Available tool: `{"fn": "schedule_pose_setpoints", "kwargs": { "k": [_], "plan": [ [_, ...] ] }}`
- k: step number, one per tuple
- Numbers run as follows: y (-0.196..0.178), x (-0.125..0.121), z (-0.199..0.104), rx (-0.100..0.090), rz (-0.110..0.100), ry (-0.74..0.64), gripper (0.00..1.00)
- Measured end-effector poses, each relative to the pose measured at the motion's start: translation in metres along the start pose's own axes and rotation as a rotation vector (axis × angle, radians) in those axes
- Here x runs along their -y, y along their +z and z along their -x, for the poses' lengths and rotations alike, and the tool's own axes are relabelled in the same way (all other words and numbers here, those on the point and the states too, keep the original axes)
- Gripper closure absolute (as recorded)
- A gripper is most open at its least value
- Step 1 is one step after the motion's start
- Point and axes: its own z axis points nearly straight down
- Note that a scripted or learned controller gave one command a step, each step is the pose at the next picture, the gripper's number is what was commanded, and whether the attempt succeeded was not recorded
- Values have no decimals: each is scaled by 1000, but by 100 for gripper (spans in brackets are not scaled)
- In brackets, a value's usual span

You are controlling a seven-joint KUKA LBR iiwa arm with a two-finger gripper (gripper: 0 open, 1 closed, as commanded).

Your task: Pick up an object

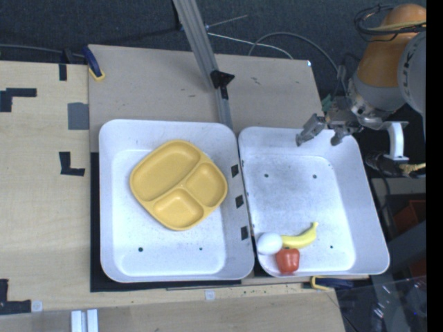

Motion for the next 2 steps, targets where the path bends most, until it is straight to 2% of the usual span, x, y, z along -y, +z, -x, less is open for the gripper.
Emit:
{"fn": "schedule_pose_setpoints", "kwargs": {
  "k": [1, 2],
  "plan": [
    [45, -1, -6, 0, 1, -1, 0],
    [110, 0, -5, -1, -2, -1, 0]
  ]
}}
